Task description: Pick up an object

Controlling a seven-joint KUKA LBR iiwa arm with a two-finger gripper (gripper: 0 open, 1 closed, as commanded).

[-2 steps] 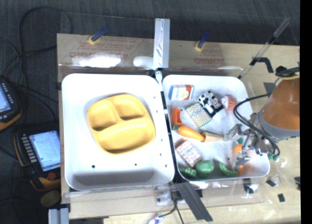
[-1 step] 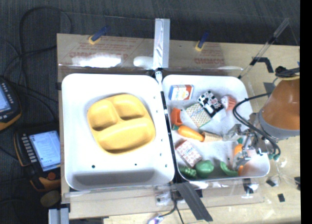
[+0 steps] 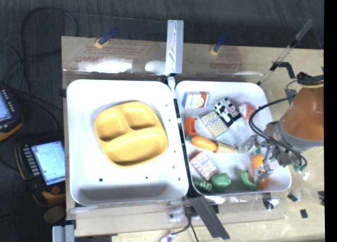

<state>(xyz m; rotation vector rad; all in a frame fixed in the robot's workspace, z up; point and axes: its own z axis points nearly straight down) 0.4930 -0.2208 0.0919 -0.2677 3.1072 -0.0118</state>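
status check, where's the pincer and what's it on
Pincer low in right bin, near corner. Over small orange piece; grasp unconfirmed. Green toy crowds alongside.

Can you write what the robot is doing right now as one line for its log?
end effector: low in right bin, near corner | at: small orange item | grasp: unclear | left bin: yellow tray

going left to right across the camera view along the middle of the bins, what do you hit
yellow divided plastic tray in the left white bin → orange toy carrot in the right white bin → the gripper low over that bin's right side → the arm's orange band
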